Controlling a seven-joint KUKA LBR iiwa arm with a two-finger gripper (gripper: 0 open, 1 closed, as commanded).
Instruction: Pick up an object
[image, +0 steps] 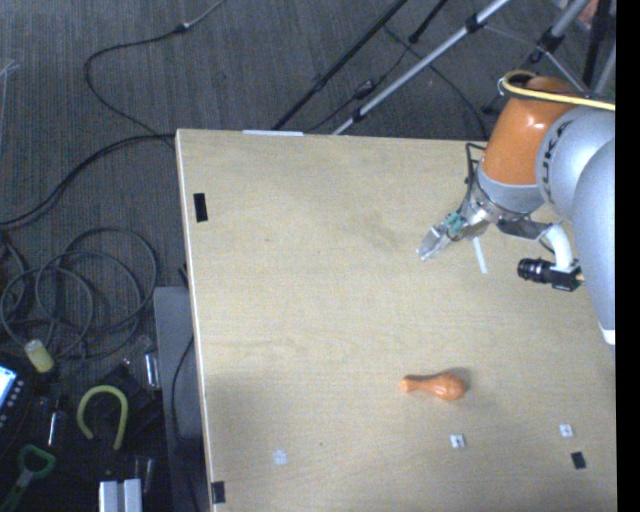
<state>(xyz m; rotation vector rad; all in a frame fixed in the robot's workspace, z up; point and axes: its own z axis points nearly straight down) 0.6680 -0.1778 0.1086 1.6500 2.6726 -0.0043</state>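
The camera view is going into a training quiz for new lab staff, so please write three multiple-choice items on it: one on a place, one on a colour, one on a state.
1. Where does the orange object lie relative to the gripper?
A. nearer the camera view's bottom edge
B. nearer the top edge
C. off the board, among the cables

2. What colour is the band above the arm's wrist?
A. blue
B. orange
C. green

3. What is the orange object's state?
A. held in the gripper
B. lying alone on the tan board
C. stacked on another object

Answers:
1 A, since it lies well below the gripper in the image.
2 B, since the band shows bright orange against the grey arm.
3 B, since bare board surrounds it and the gripper is apart from it.
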